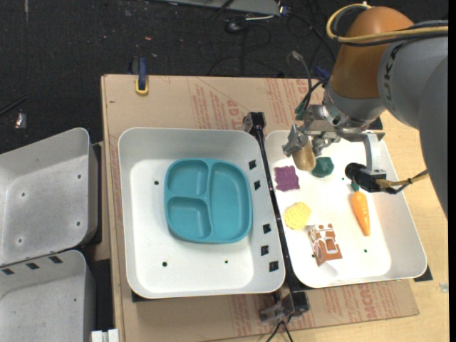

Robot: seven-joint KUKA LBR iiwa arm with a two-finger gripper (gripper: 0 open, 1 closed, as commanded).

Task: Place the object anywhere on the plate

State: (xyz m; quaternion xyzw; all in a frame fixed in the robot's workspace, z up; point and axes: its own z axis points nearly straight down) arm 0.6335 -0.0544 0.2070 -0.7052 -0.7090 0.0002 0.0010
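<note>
The jaws (305,150) seemingly grip a tan object (306,158).

The big grey arm (420,63) came in from the right side and bent down low. It had a round orange band (367,48) just above its wrist. The wrist pointed down and a little to the left. The gripper (305,147) hung at the end of it, up near the top of the picture. A thin cable (342,38) looped around the orange part.
</note>
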